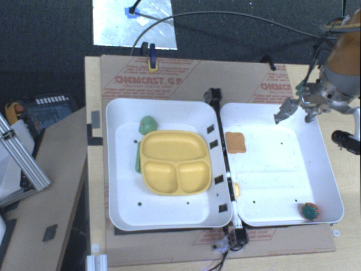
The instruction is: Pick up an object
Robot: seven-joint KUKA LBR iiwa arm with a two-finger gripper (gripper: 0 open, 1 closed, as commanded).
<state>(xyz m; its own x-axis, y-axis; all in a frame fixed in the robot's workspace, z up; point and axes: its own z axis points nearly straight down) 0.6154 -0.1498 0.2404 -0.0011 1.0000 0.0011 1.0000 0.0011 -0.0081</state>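
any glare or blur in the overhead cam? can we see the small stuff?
Camera view: strong glare on the foil sheet; white bins near blown out; gripper soft, slightly smeared; teal-orange ball and orange patch small but readable; yellow tray evenly lit.

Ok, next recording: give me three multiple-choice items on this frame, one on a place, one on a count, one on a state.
1. Where is the yellow divided tray?
A. left bin
B. right bin
C. on the cardboard

2. How many compartments does it have?
A. two
B. three
C. five

3. The gripper is:
A. clamped on the tray
B. holding the orange piece
C. holding nothing, above the right bin's far edge

A: the tray lies inside the left bin.
B: one long and two smaller wells show.
C: the orange piece lies on the right bin floor, apart from the gripper.
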